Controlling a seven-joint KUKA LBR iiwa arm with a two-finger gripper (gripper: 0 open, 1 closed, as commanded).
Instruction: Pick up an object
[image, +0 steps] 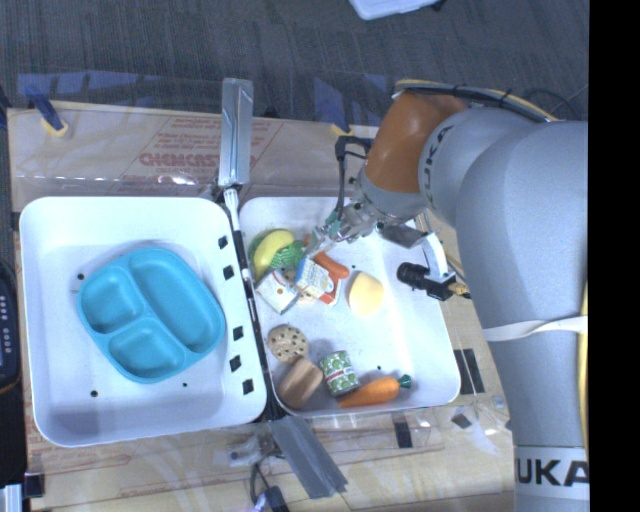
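The right bin (425, 330) holds a cluster of toy foods: a yellow-green fruit (270, 248), a white carton (277, 292), a red and white packet (318, 280), a pale yellow lemon (366, 293), a cookie (287, 342), a brown bread piece (299, 381), a green can (339, 372) and a carrot (372, 390). My gripper (337, 228) reaches down at the bin's back, just above the packet and right of the yellow-green fruit. Its tips are small and blurred against the clutter.
The left bin (60, 250) carries a blue divided plate (150, 312). A metal divider (235, 135) runs between the bins. The grey arm (510, 220) with its orange band (405, 140) covers the right side of the bench.
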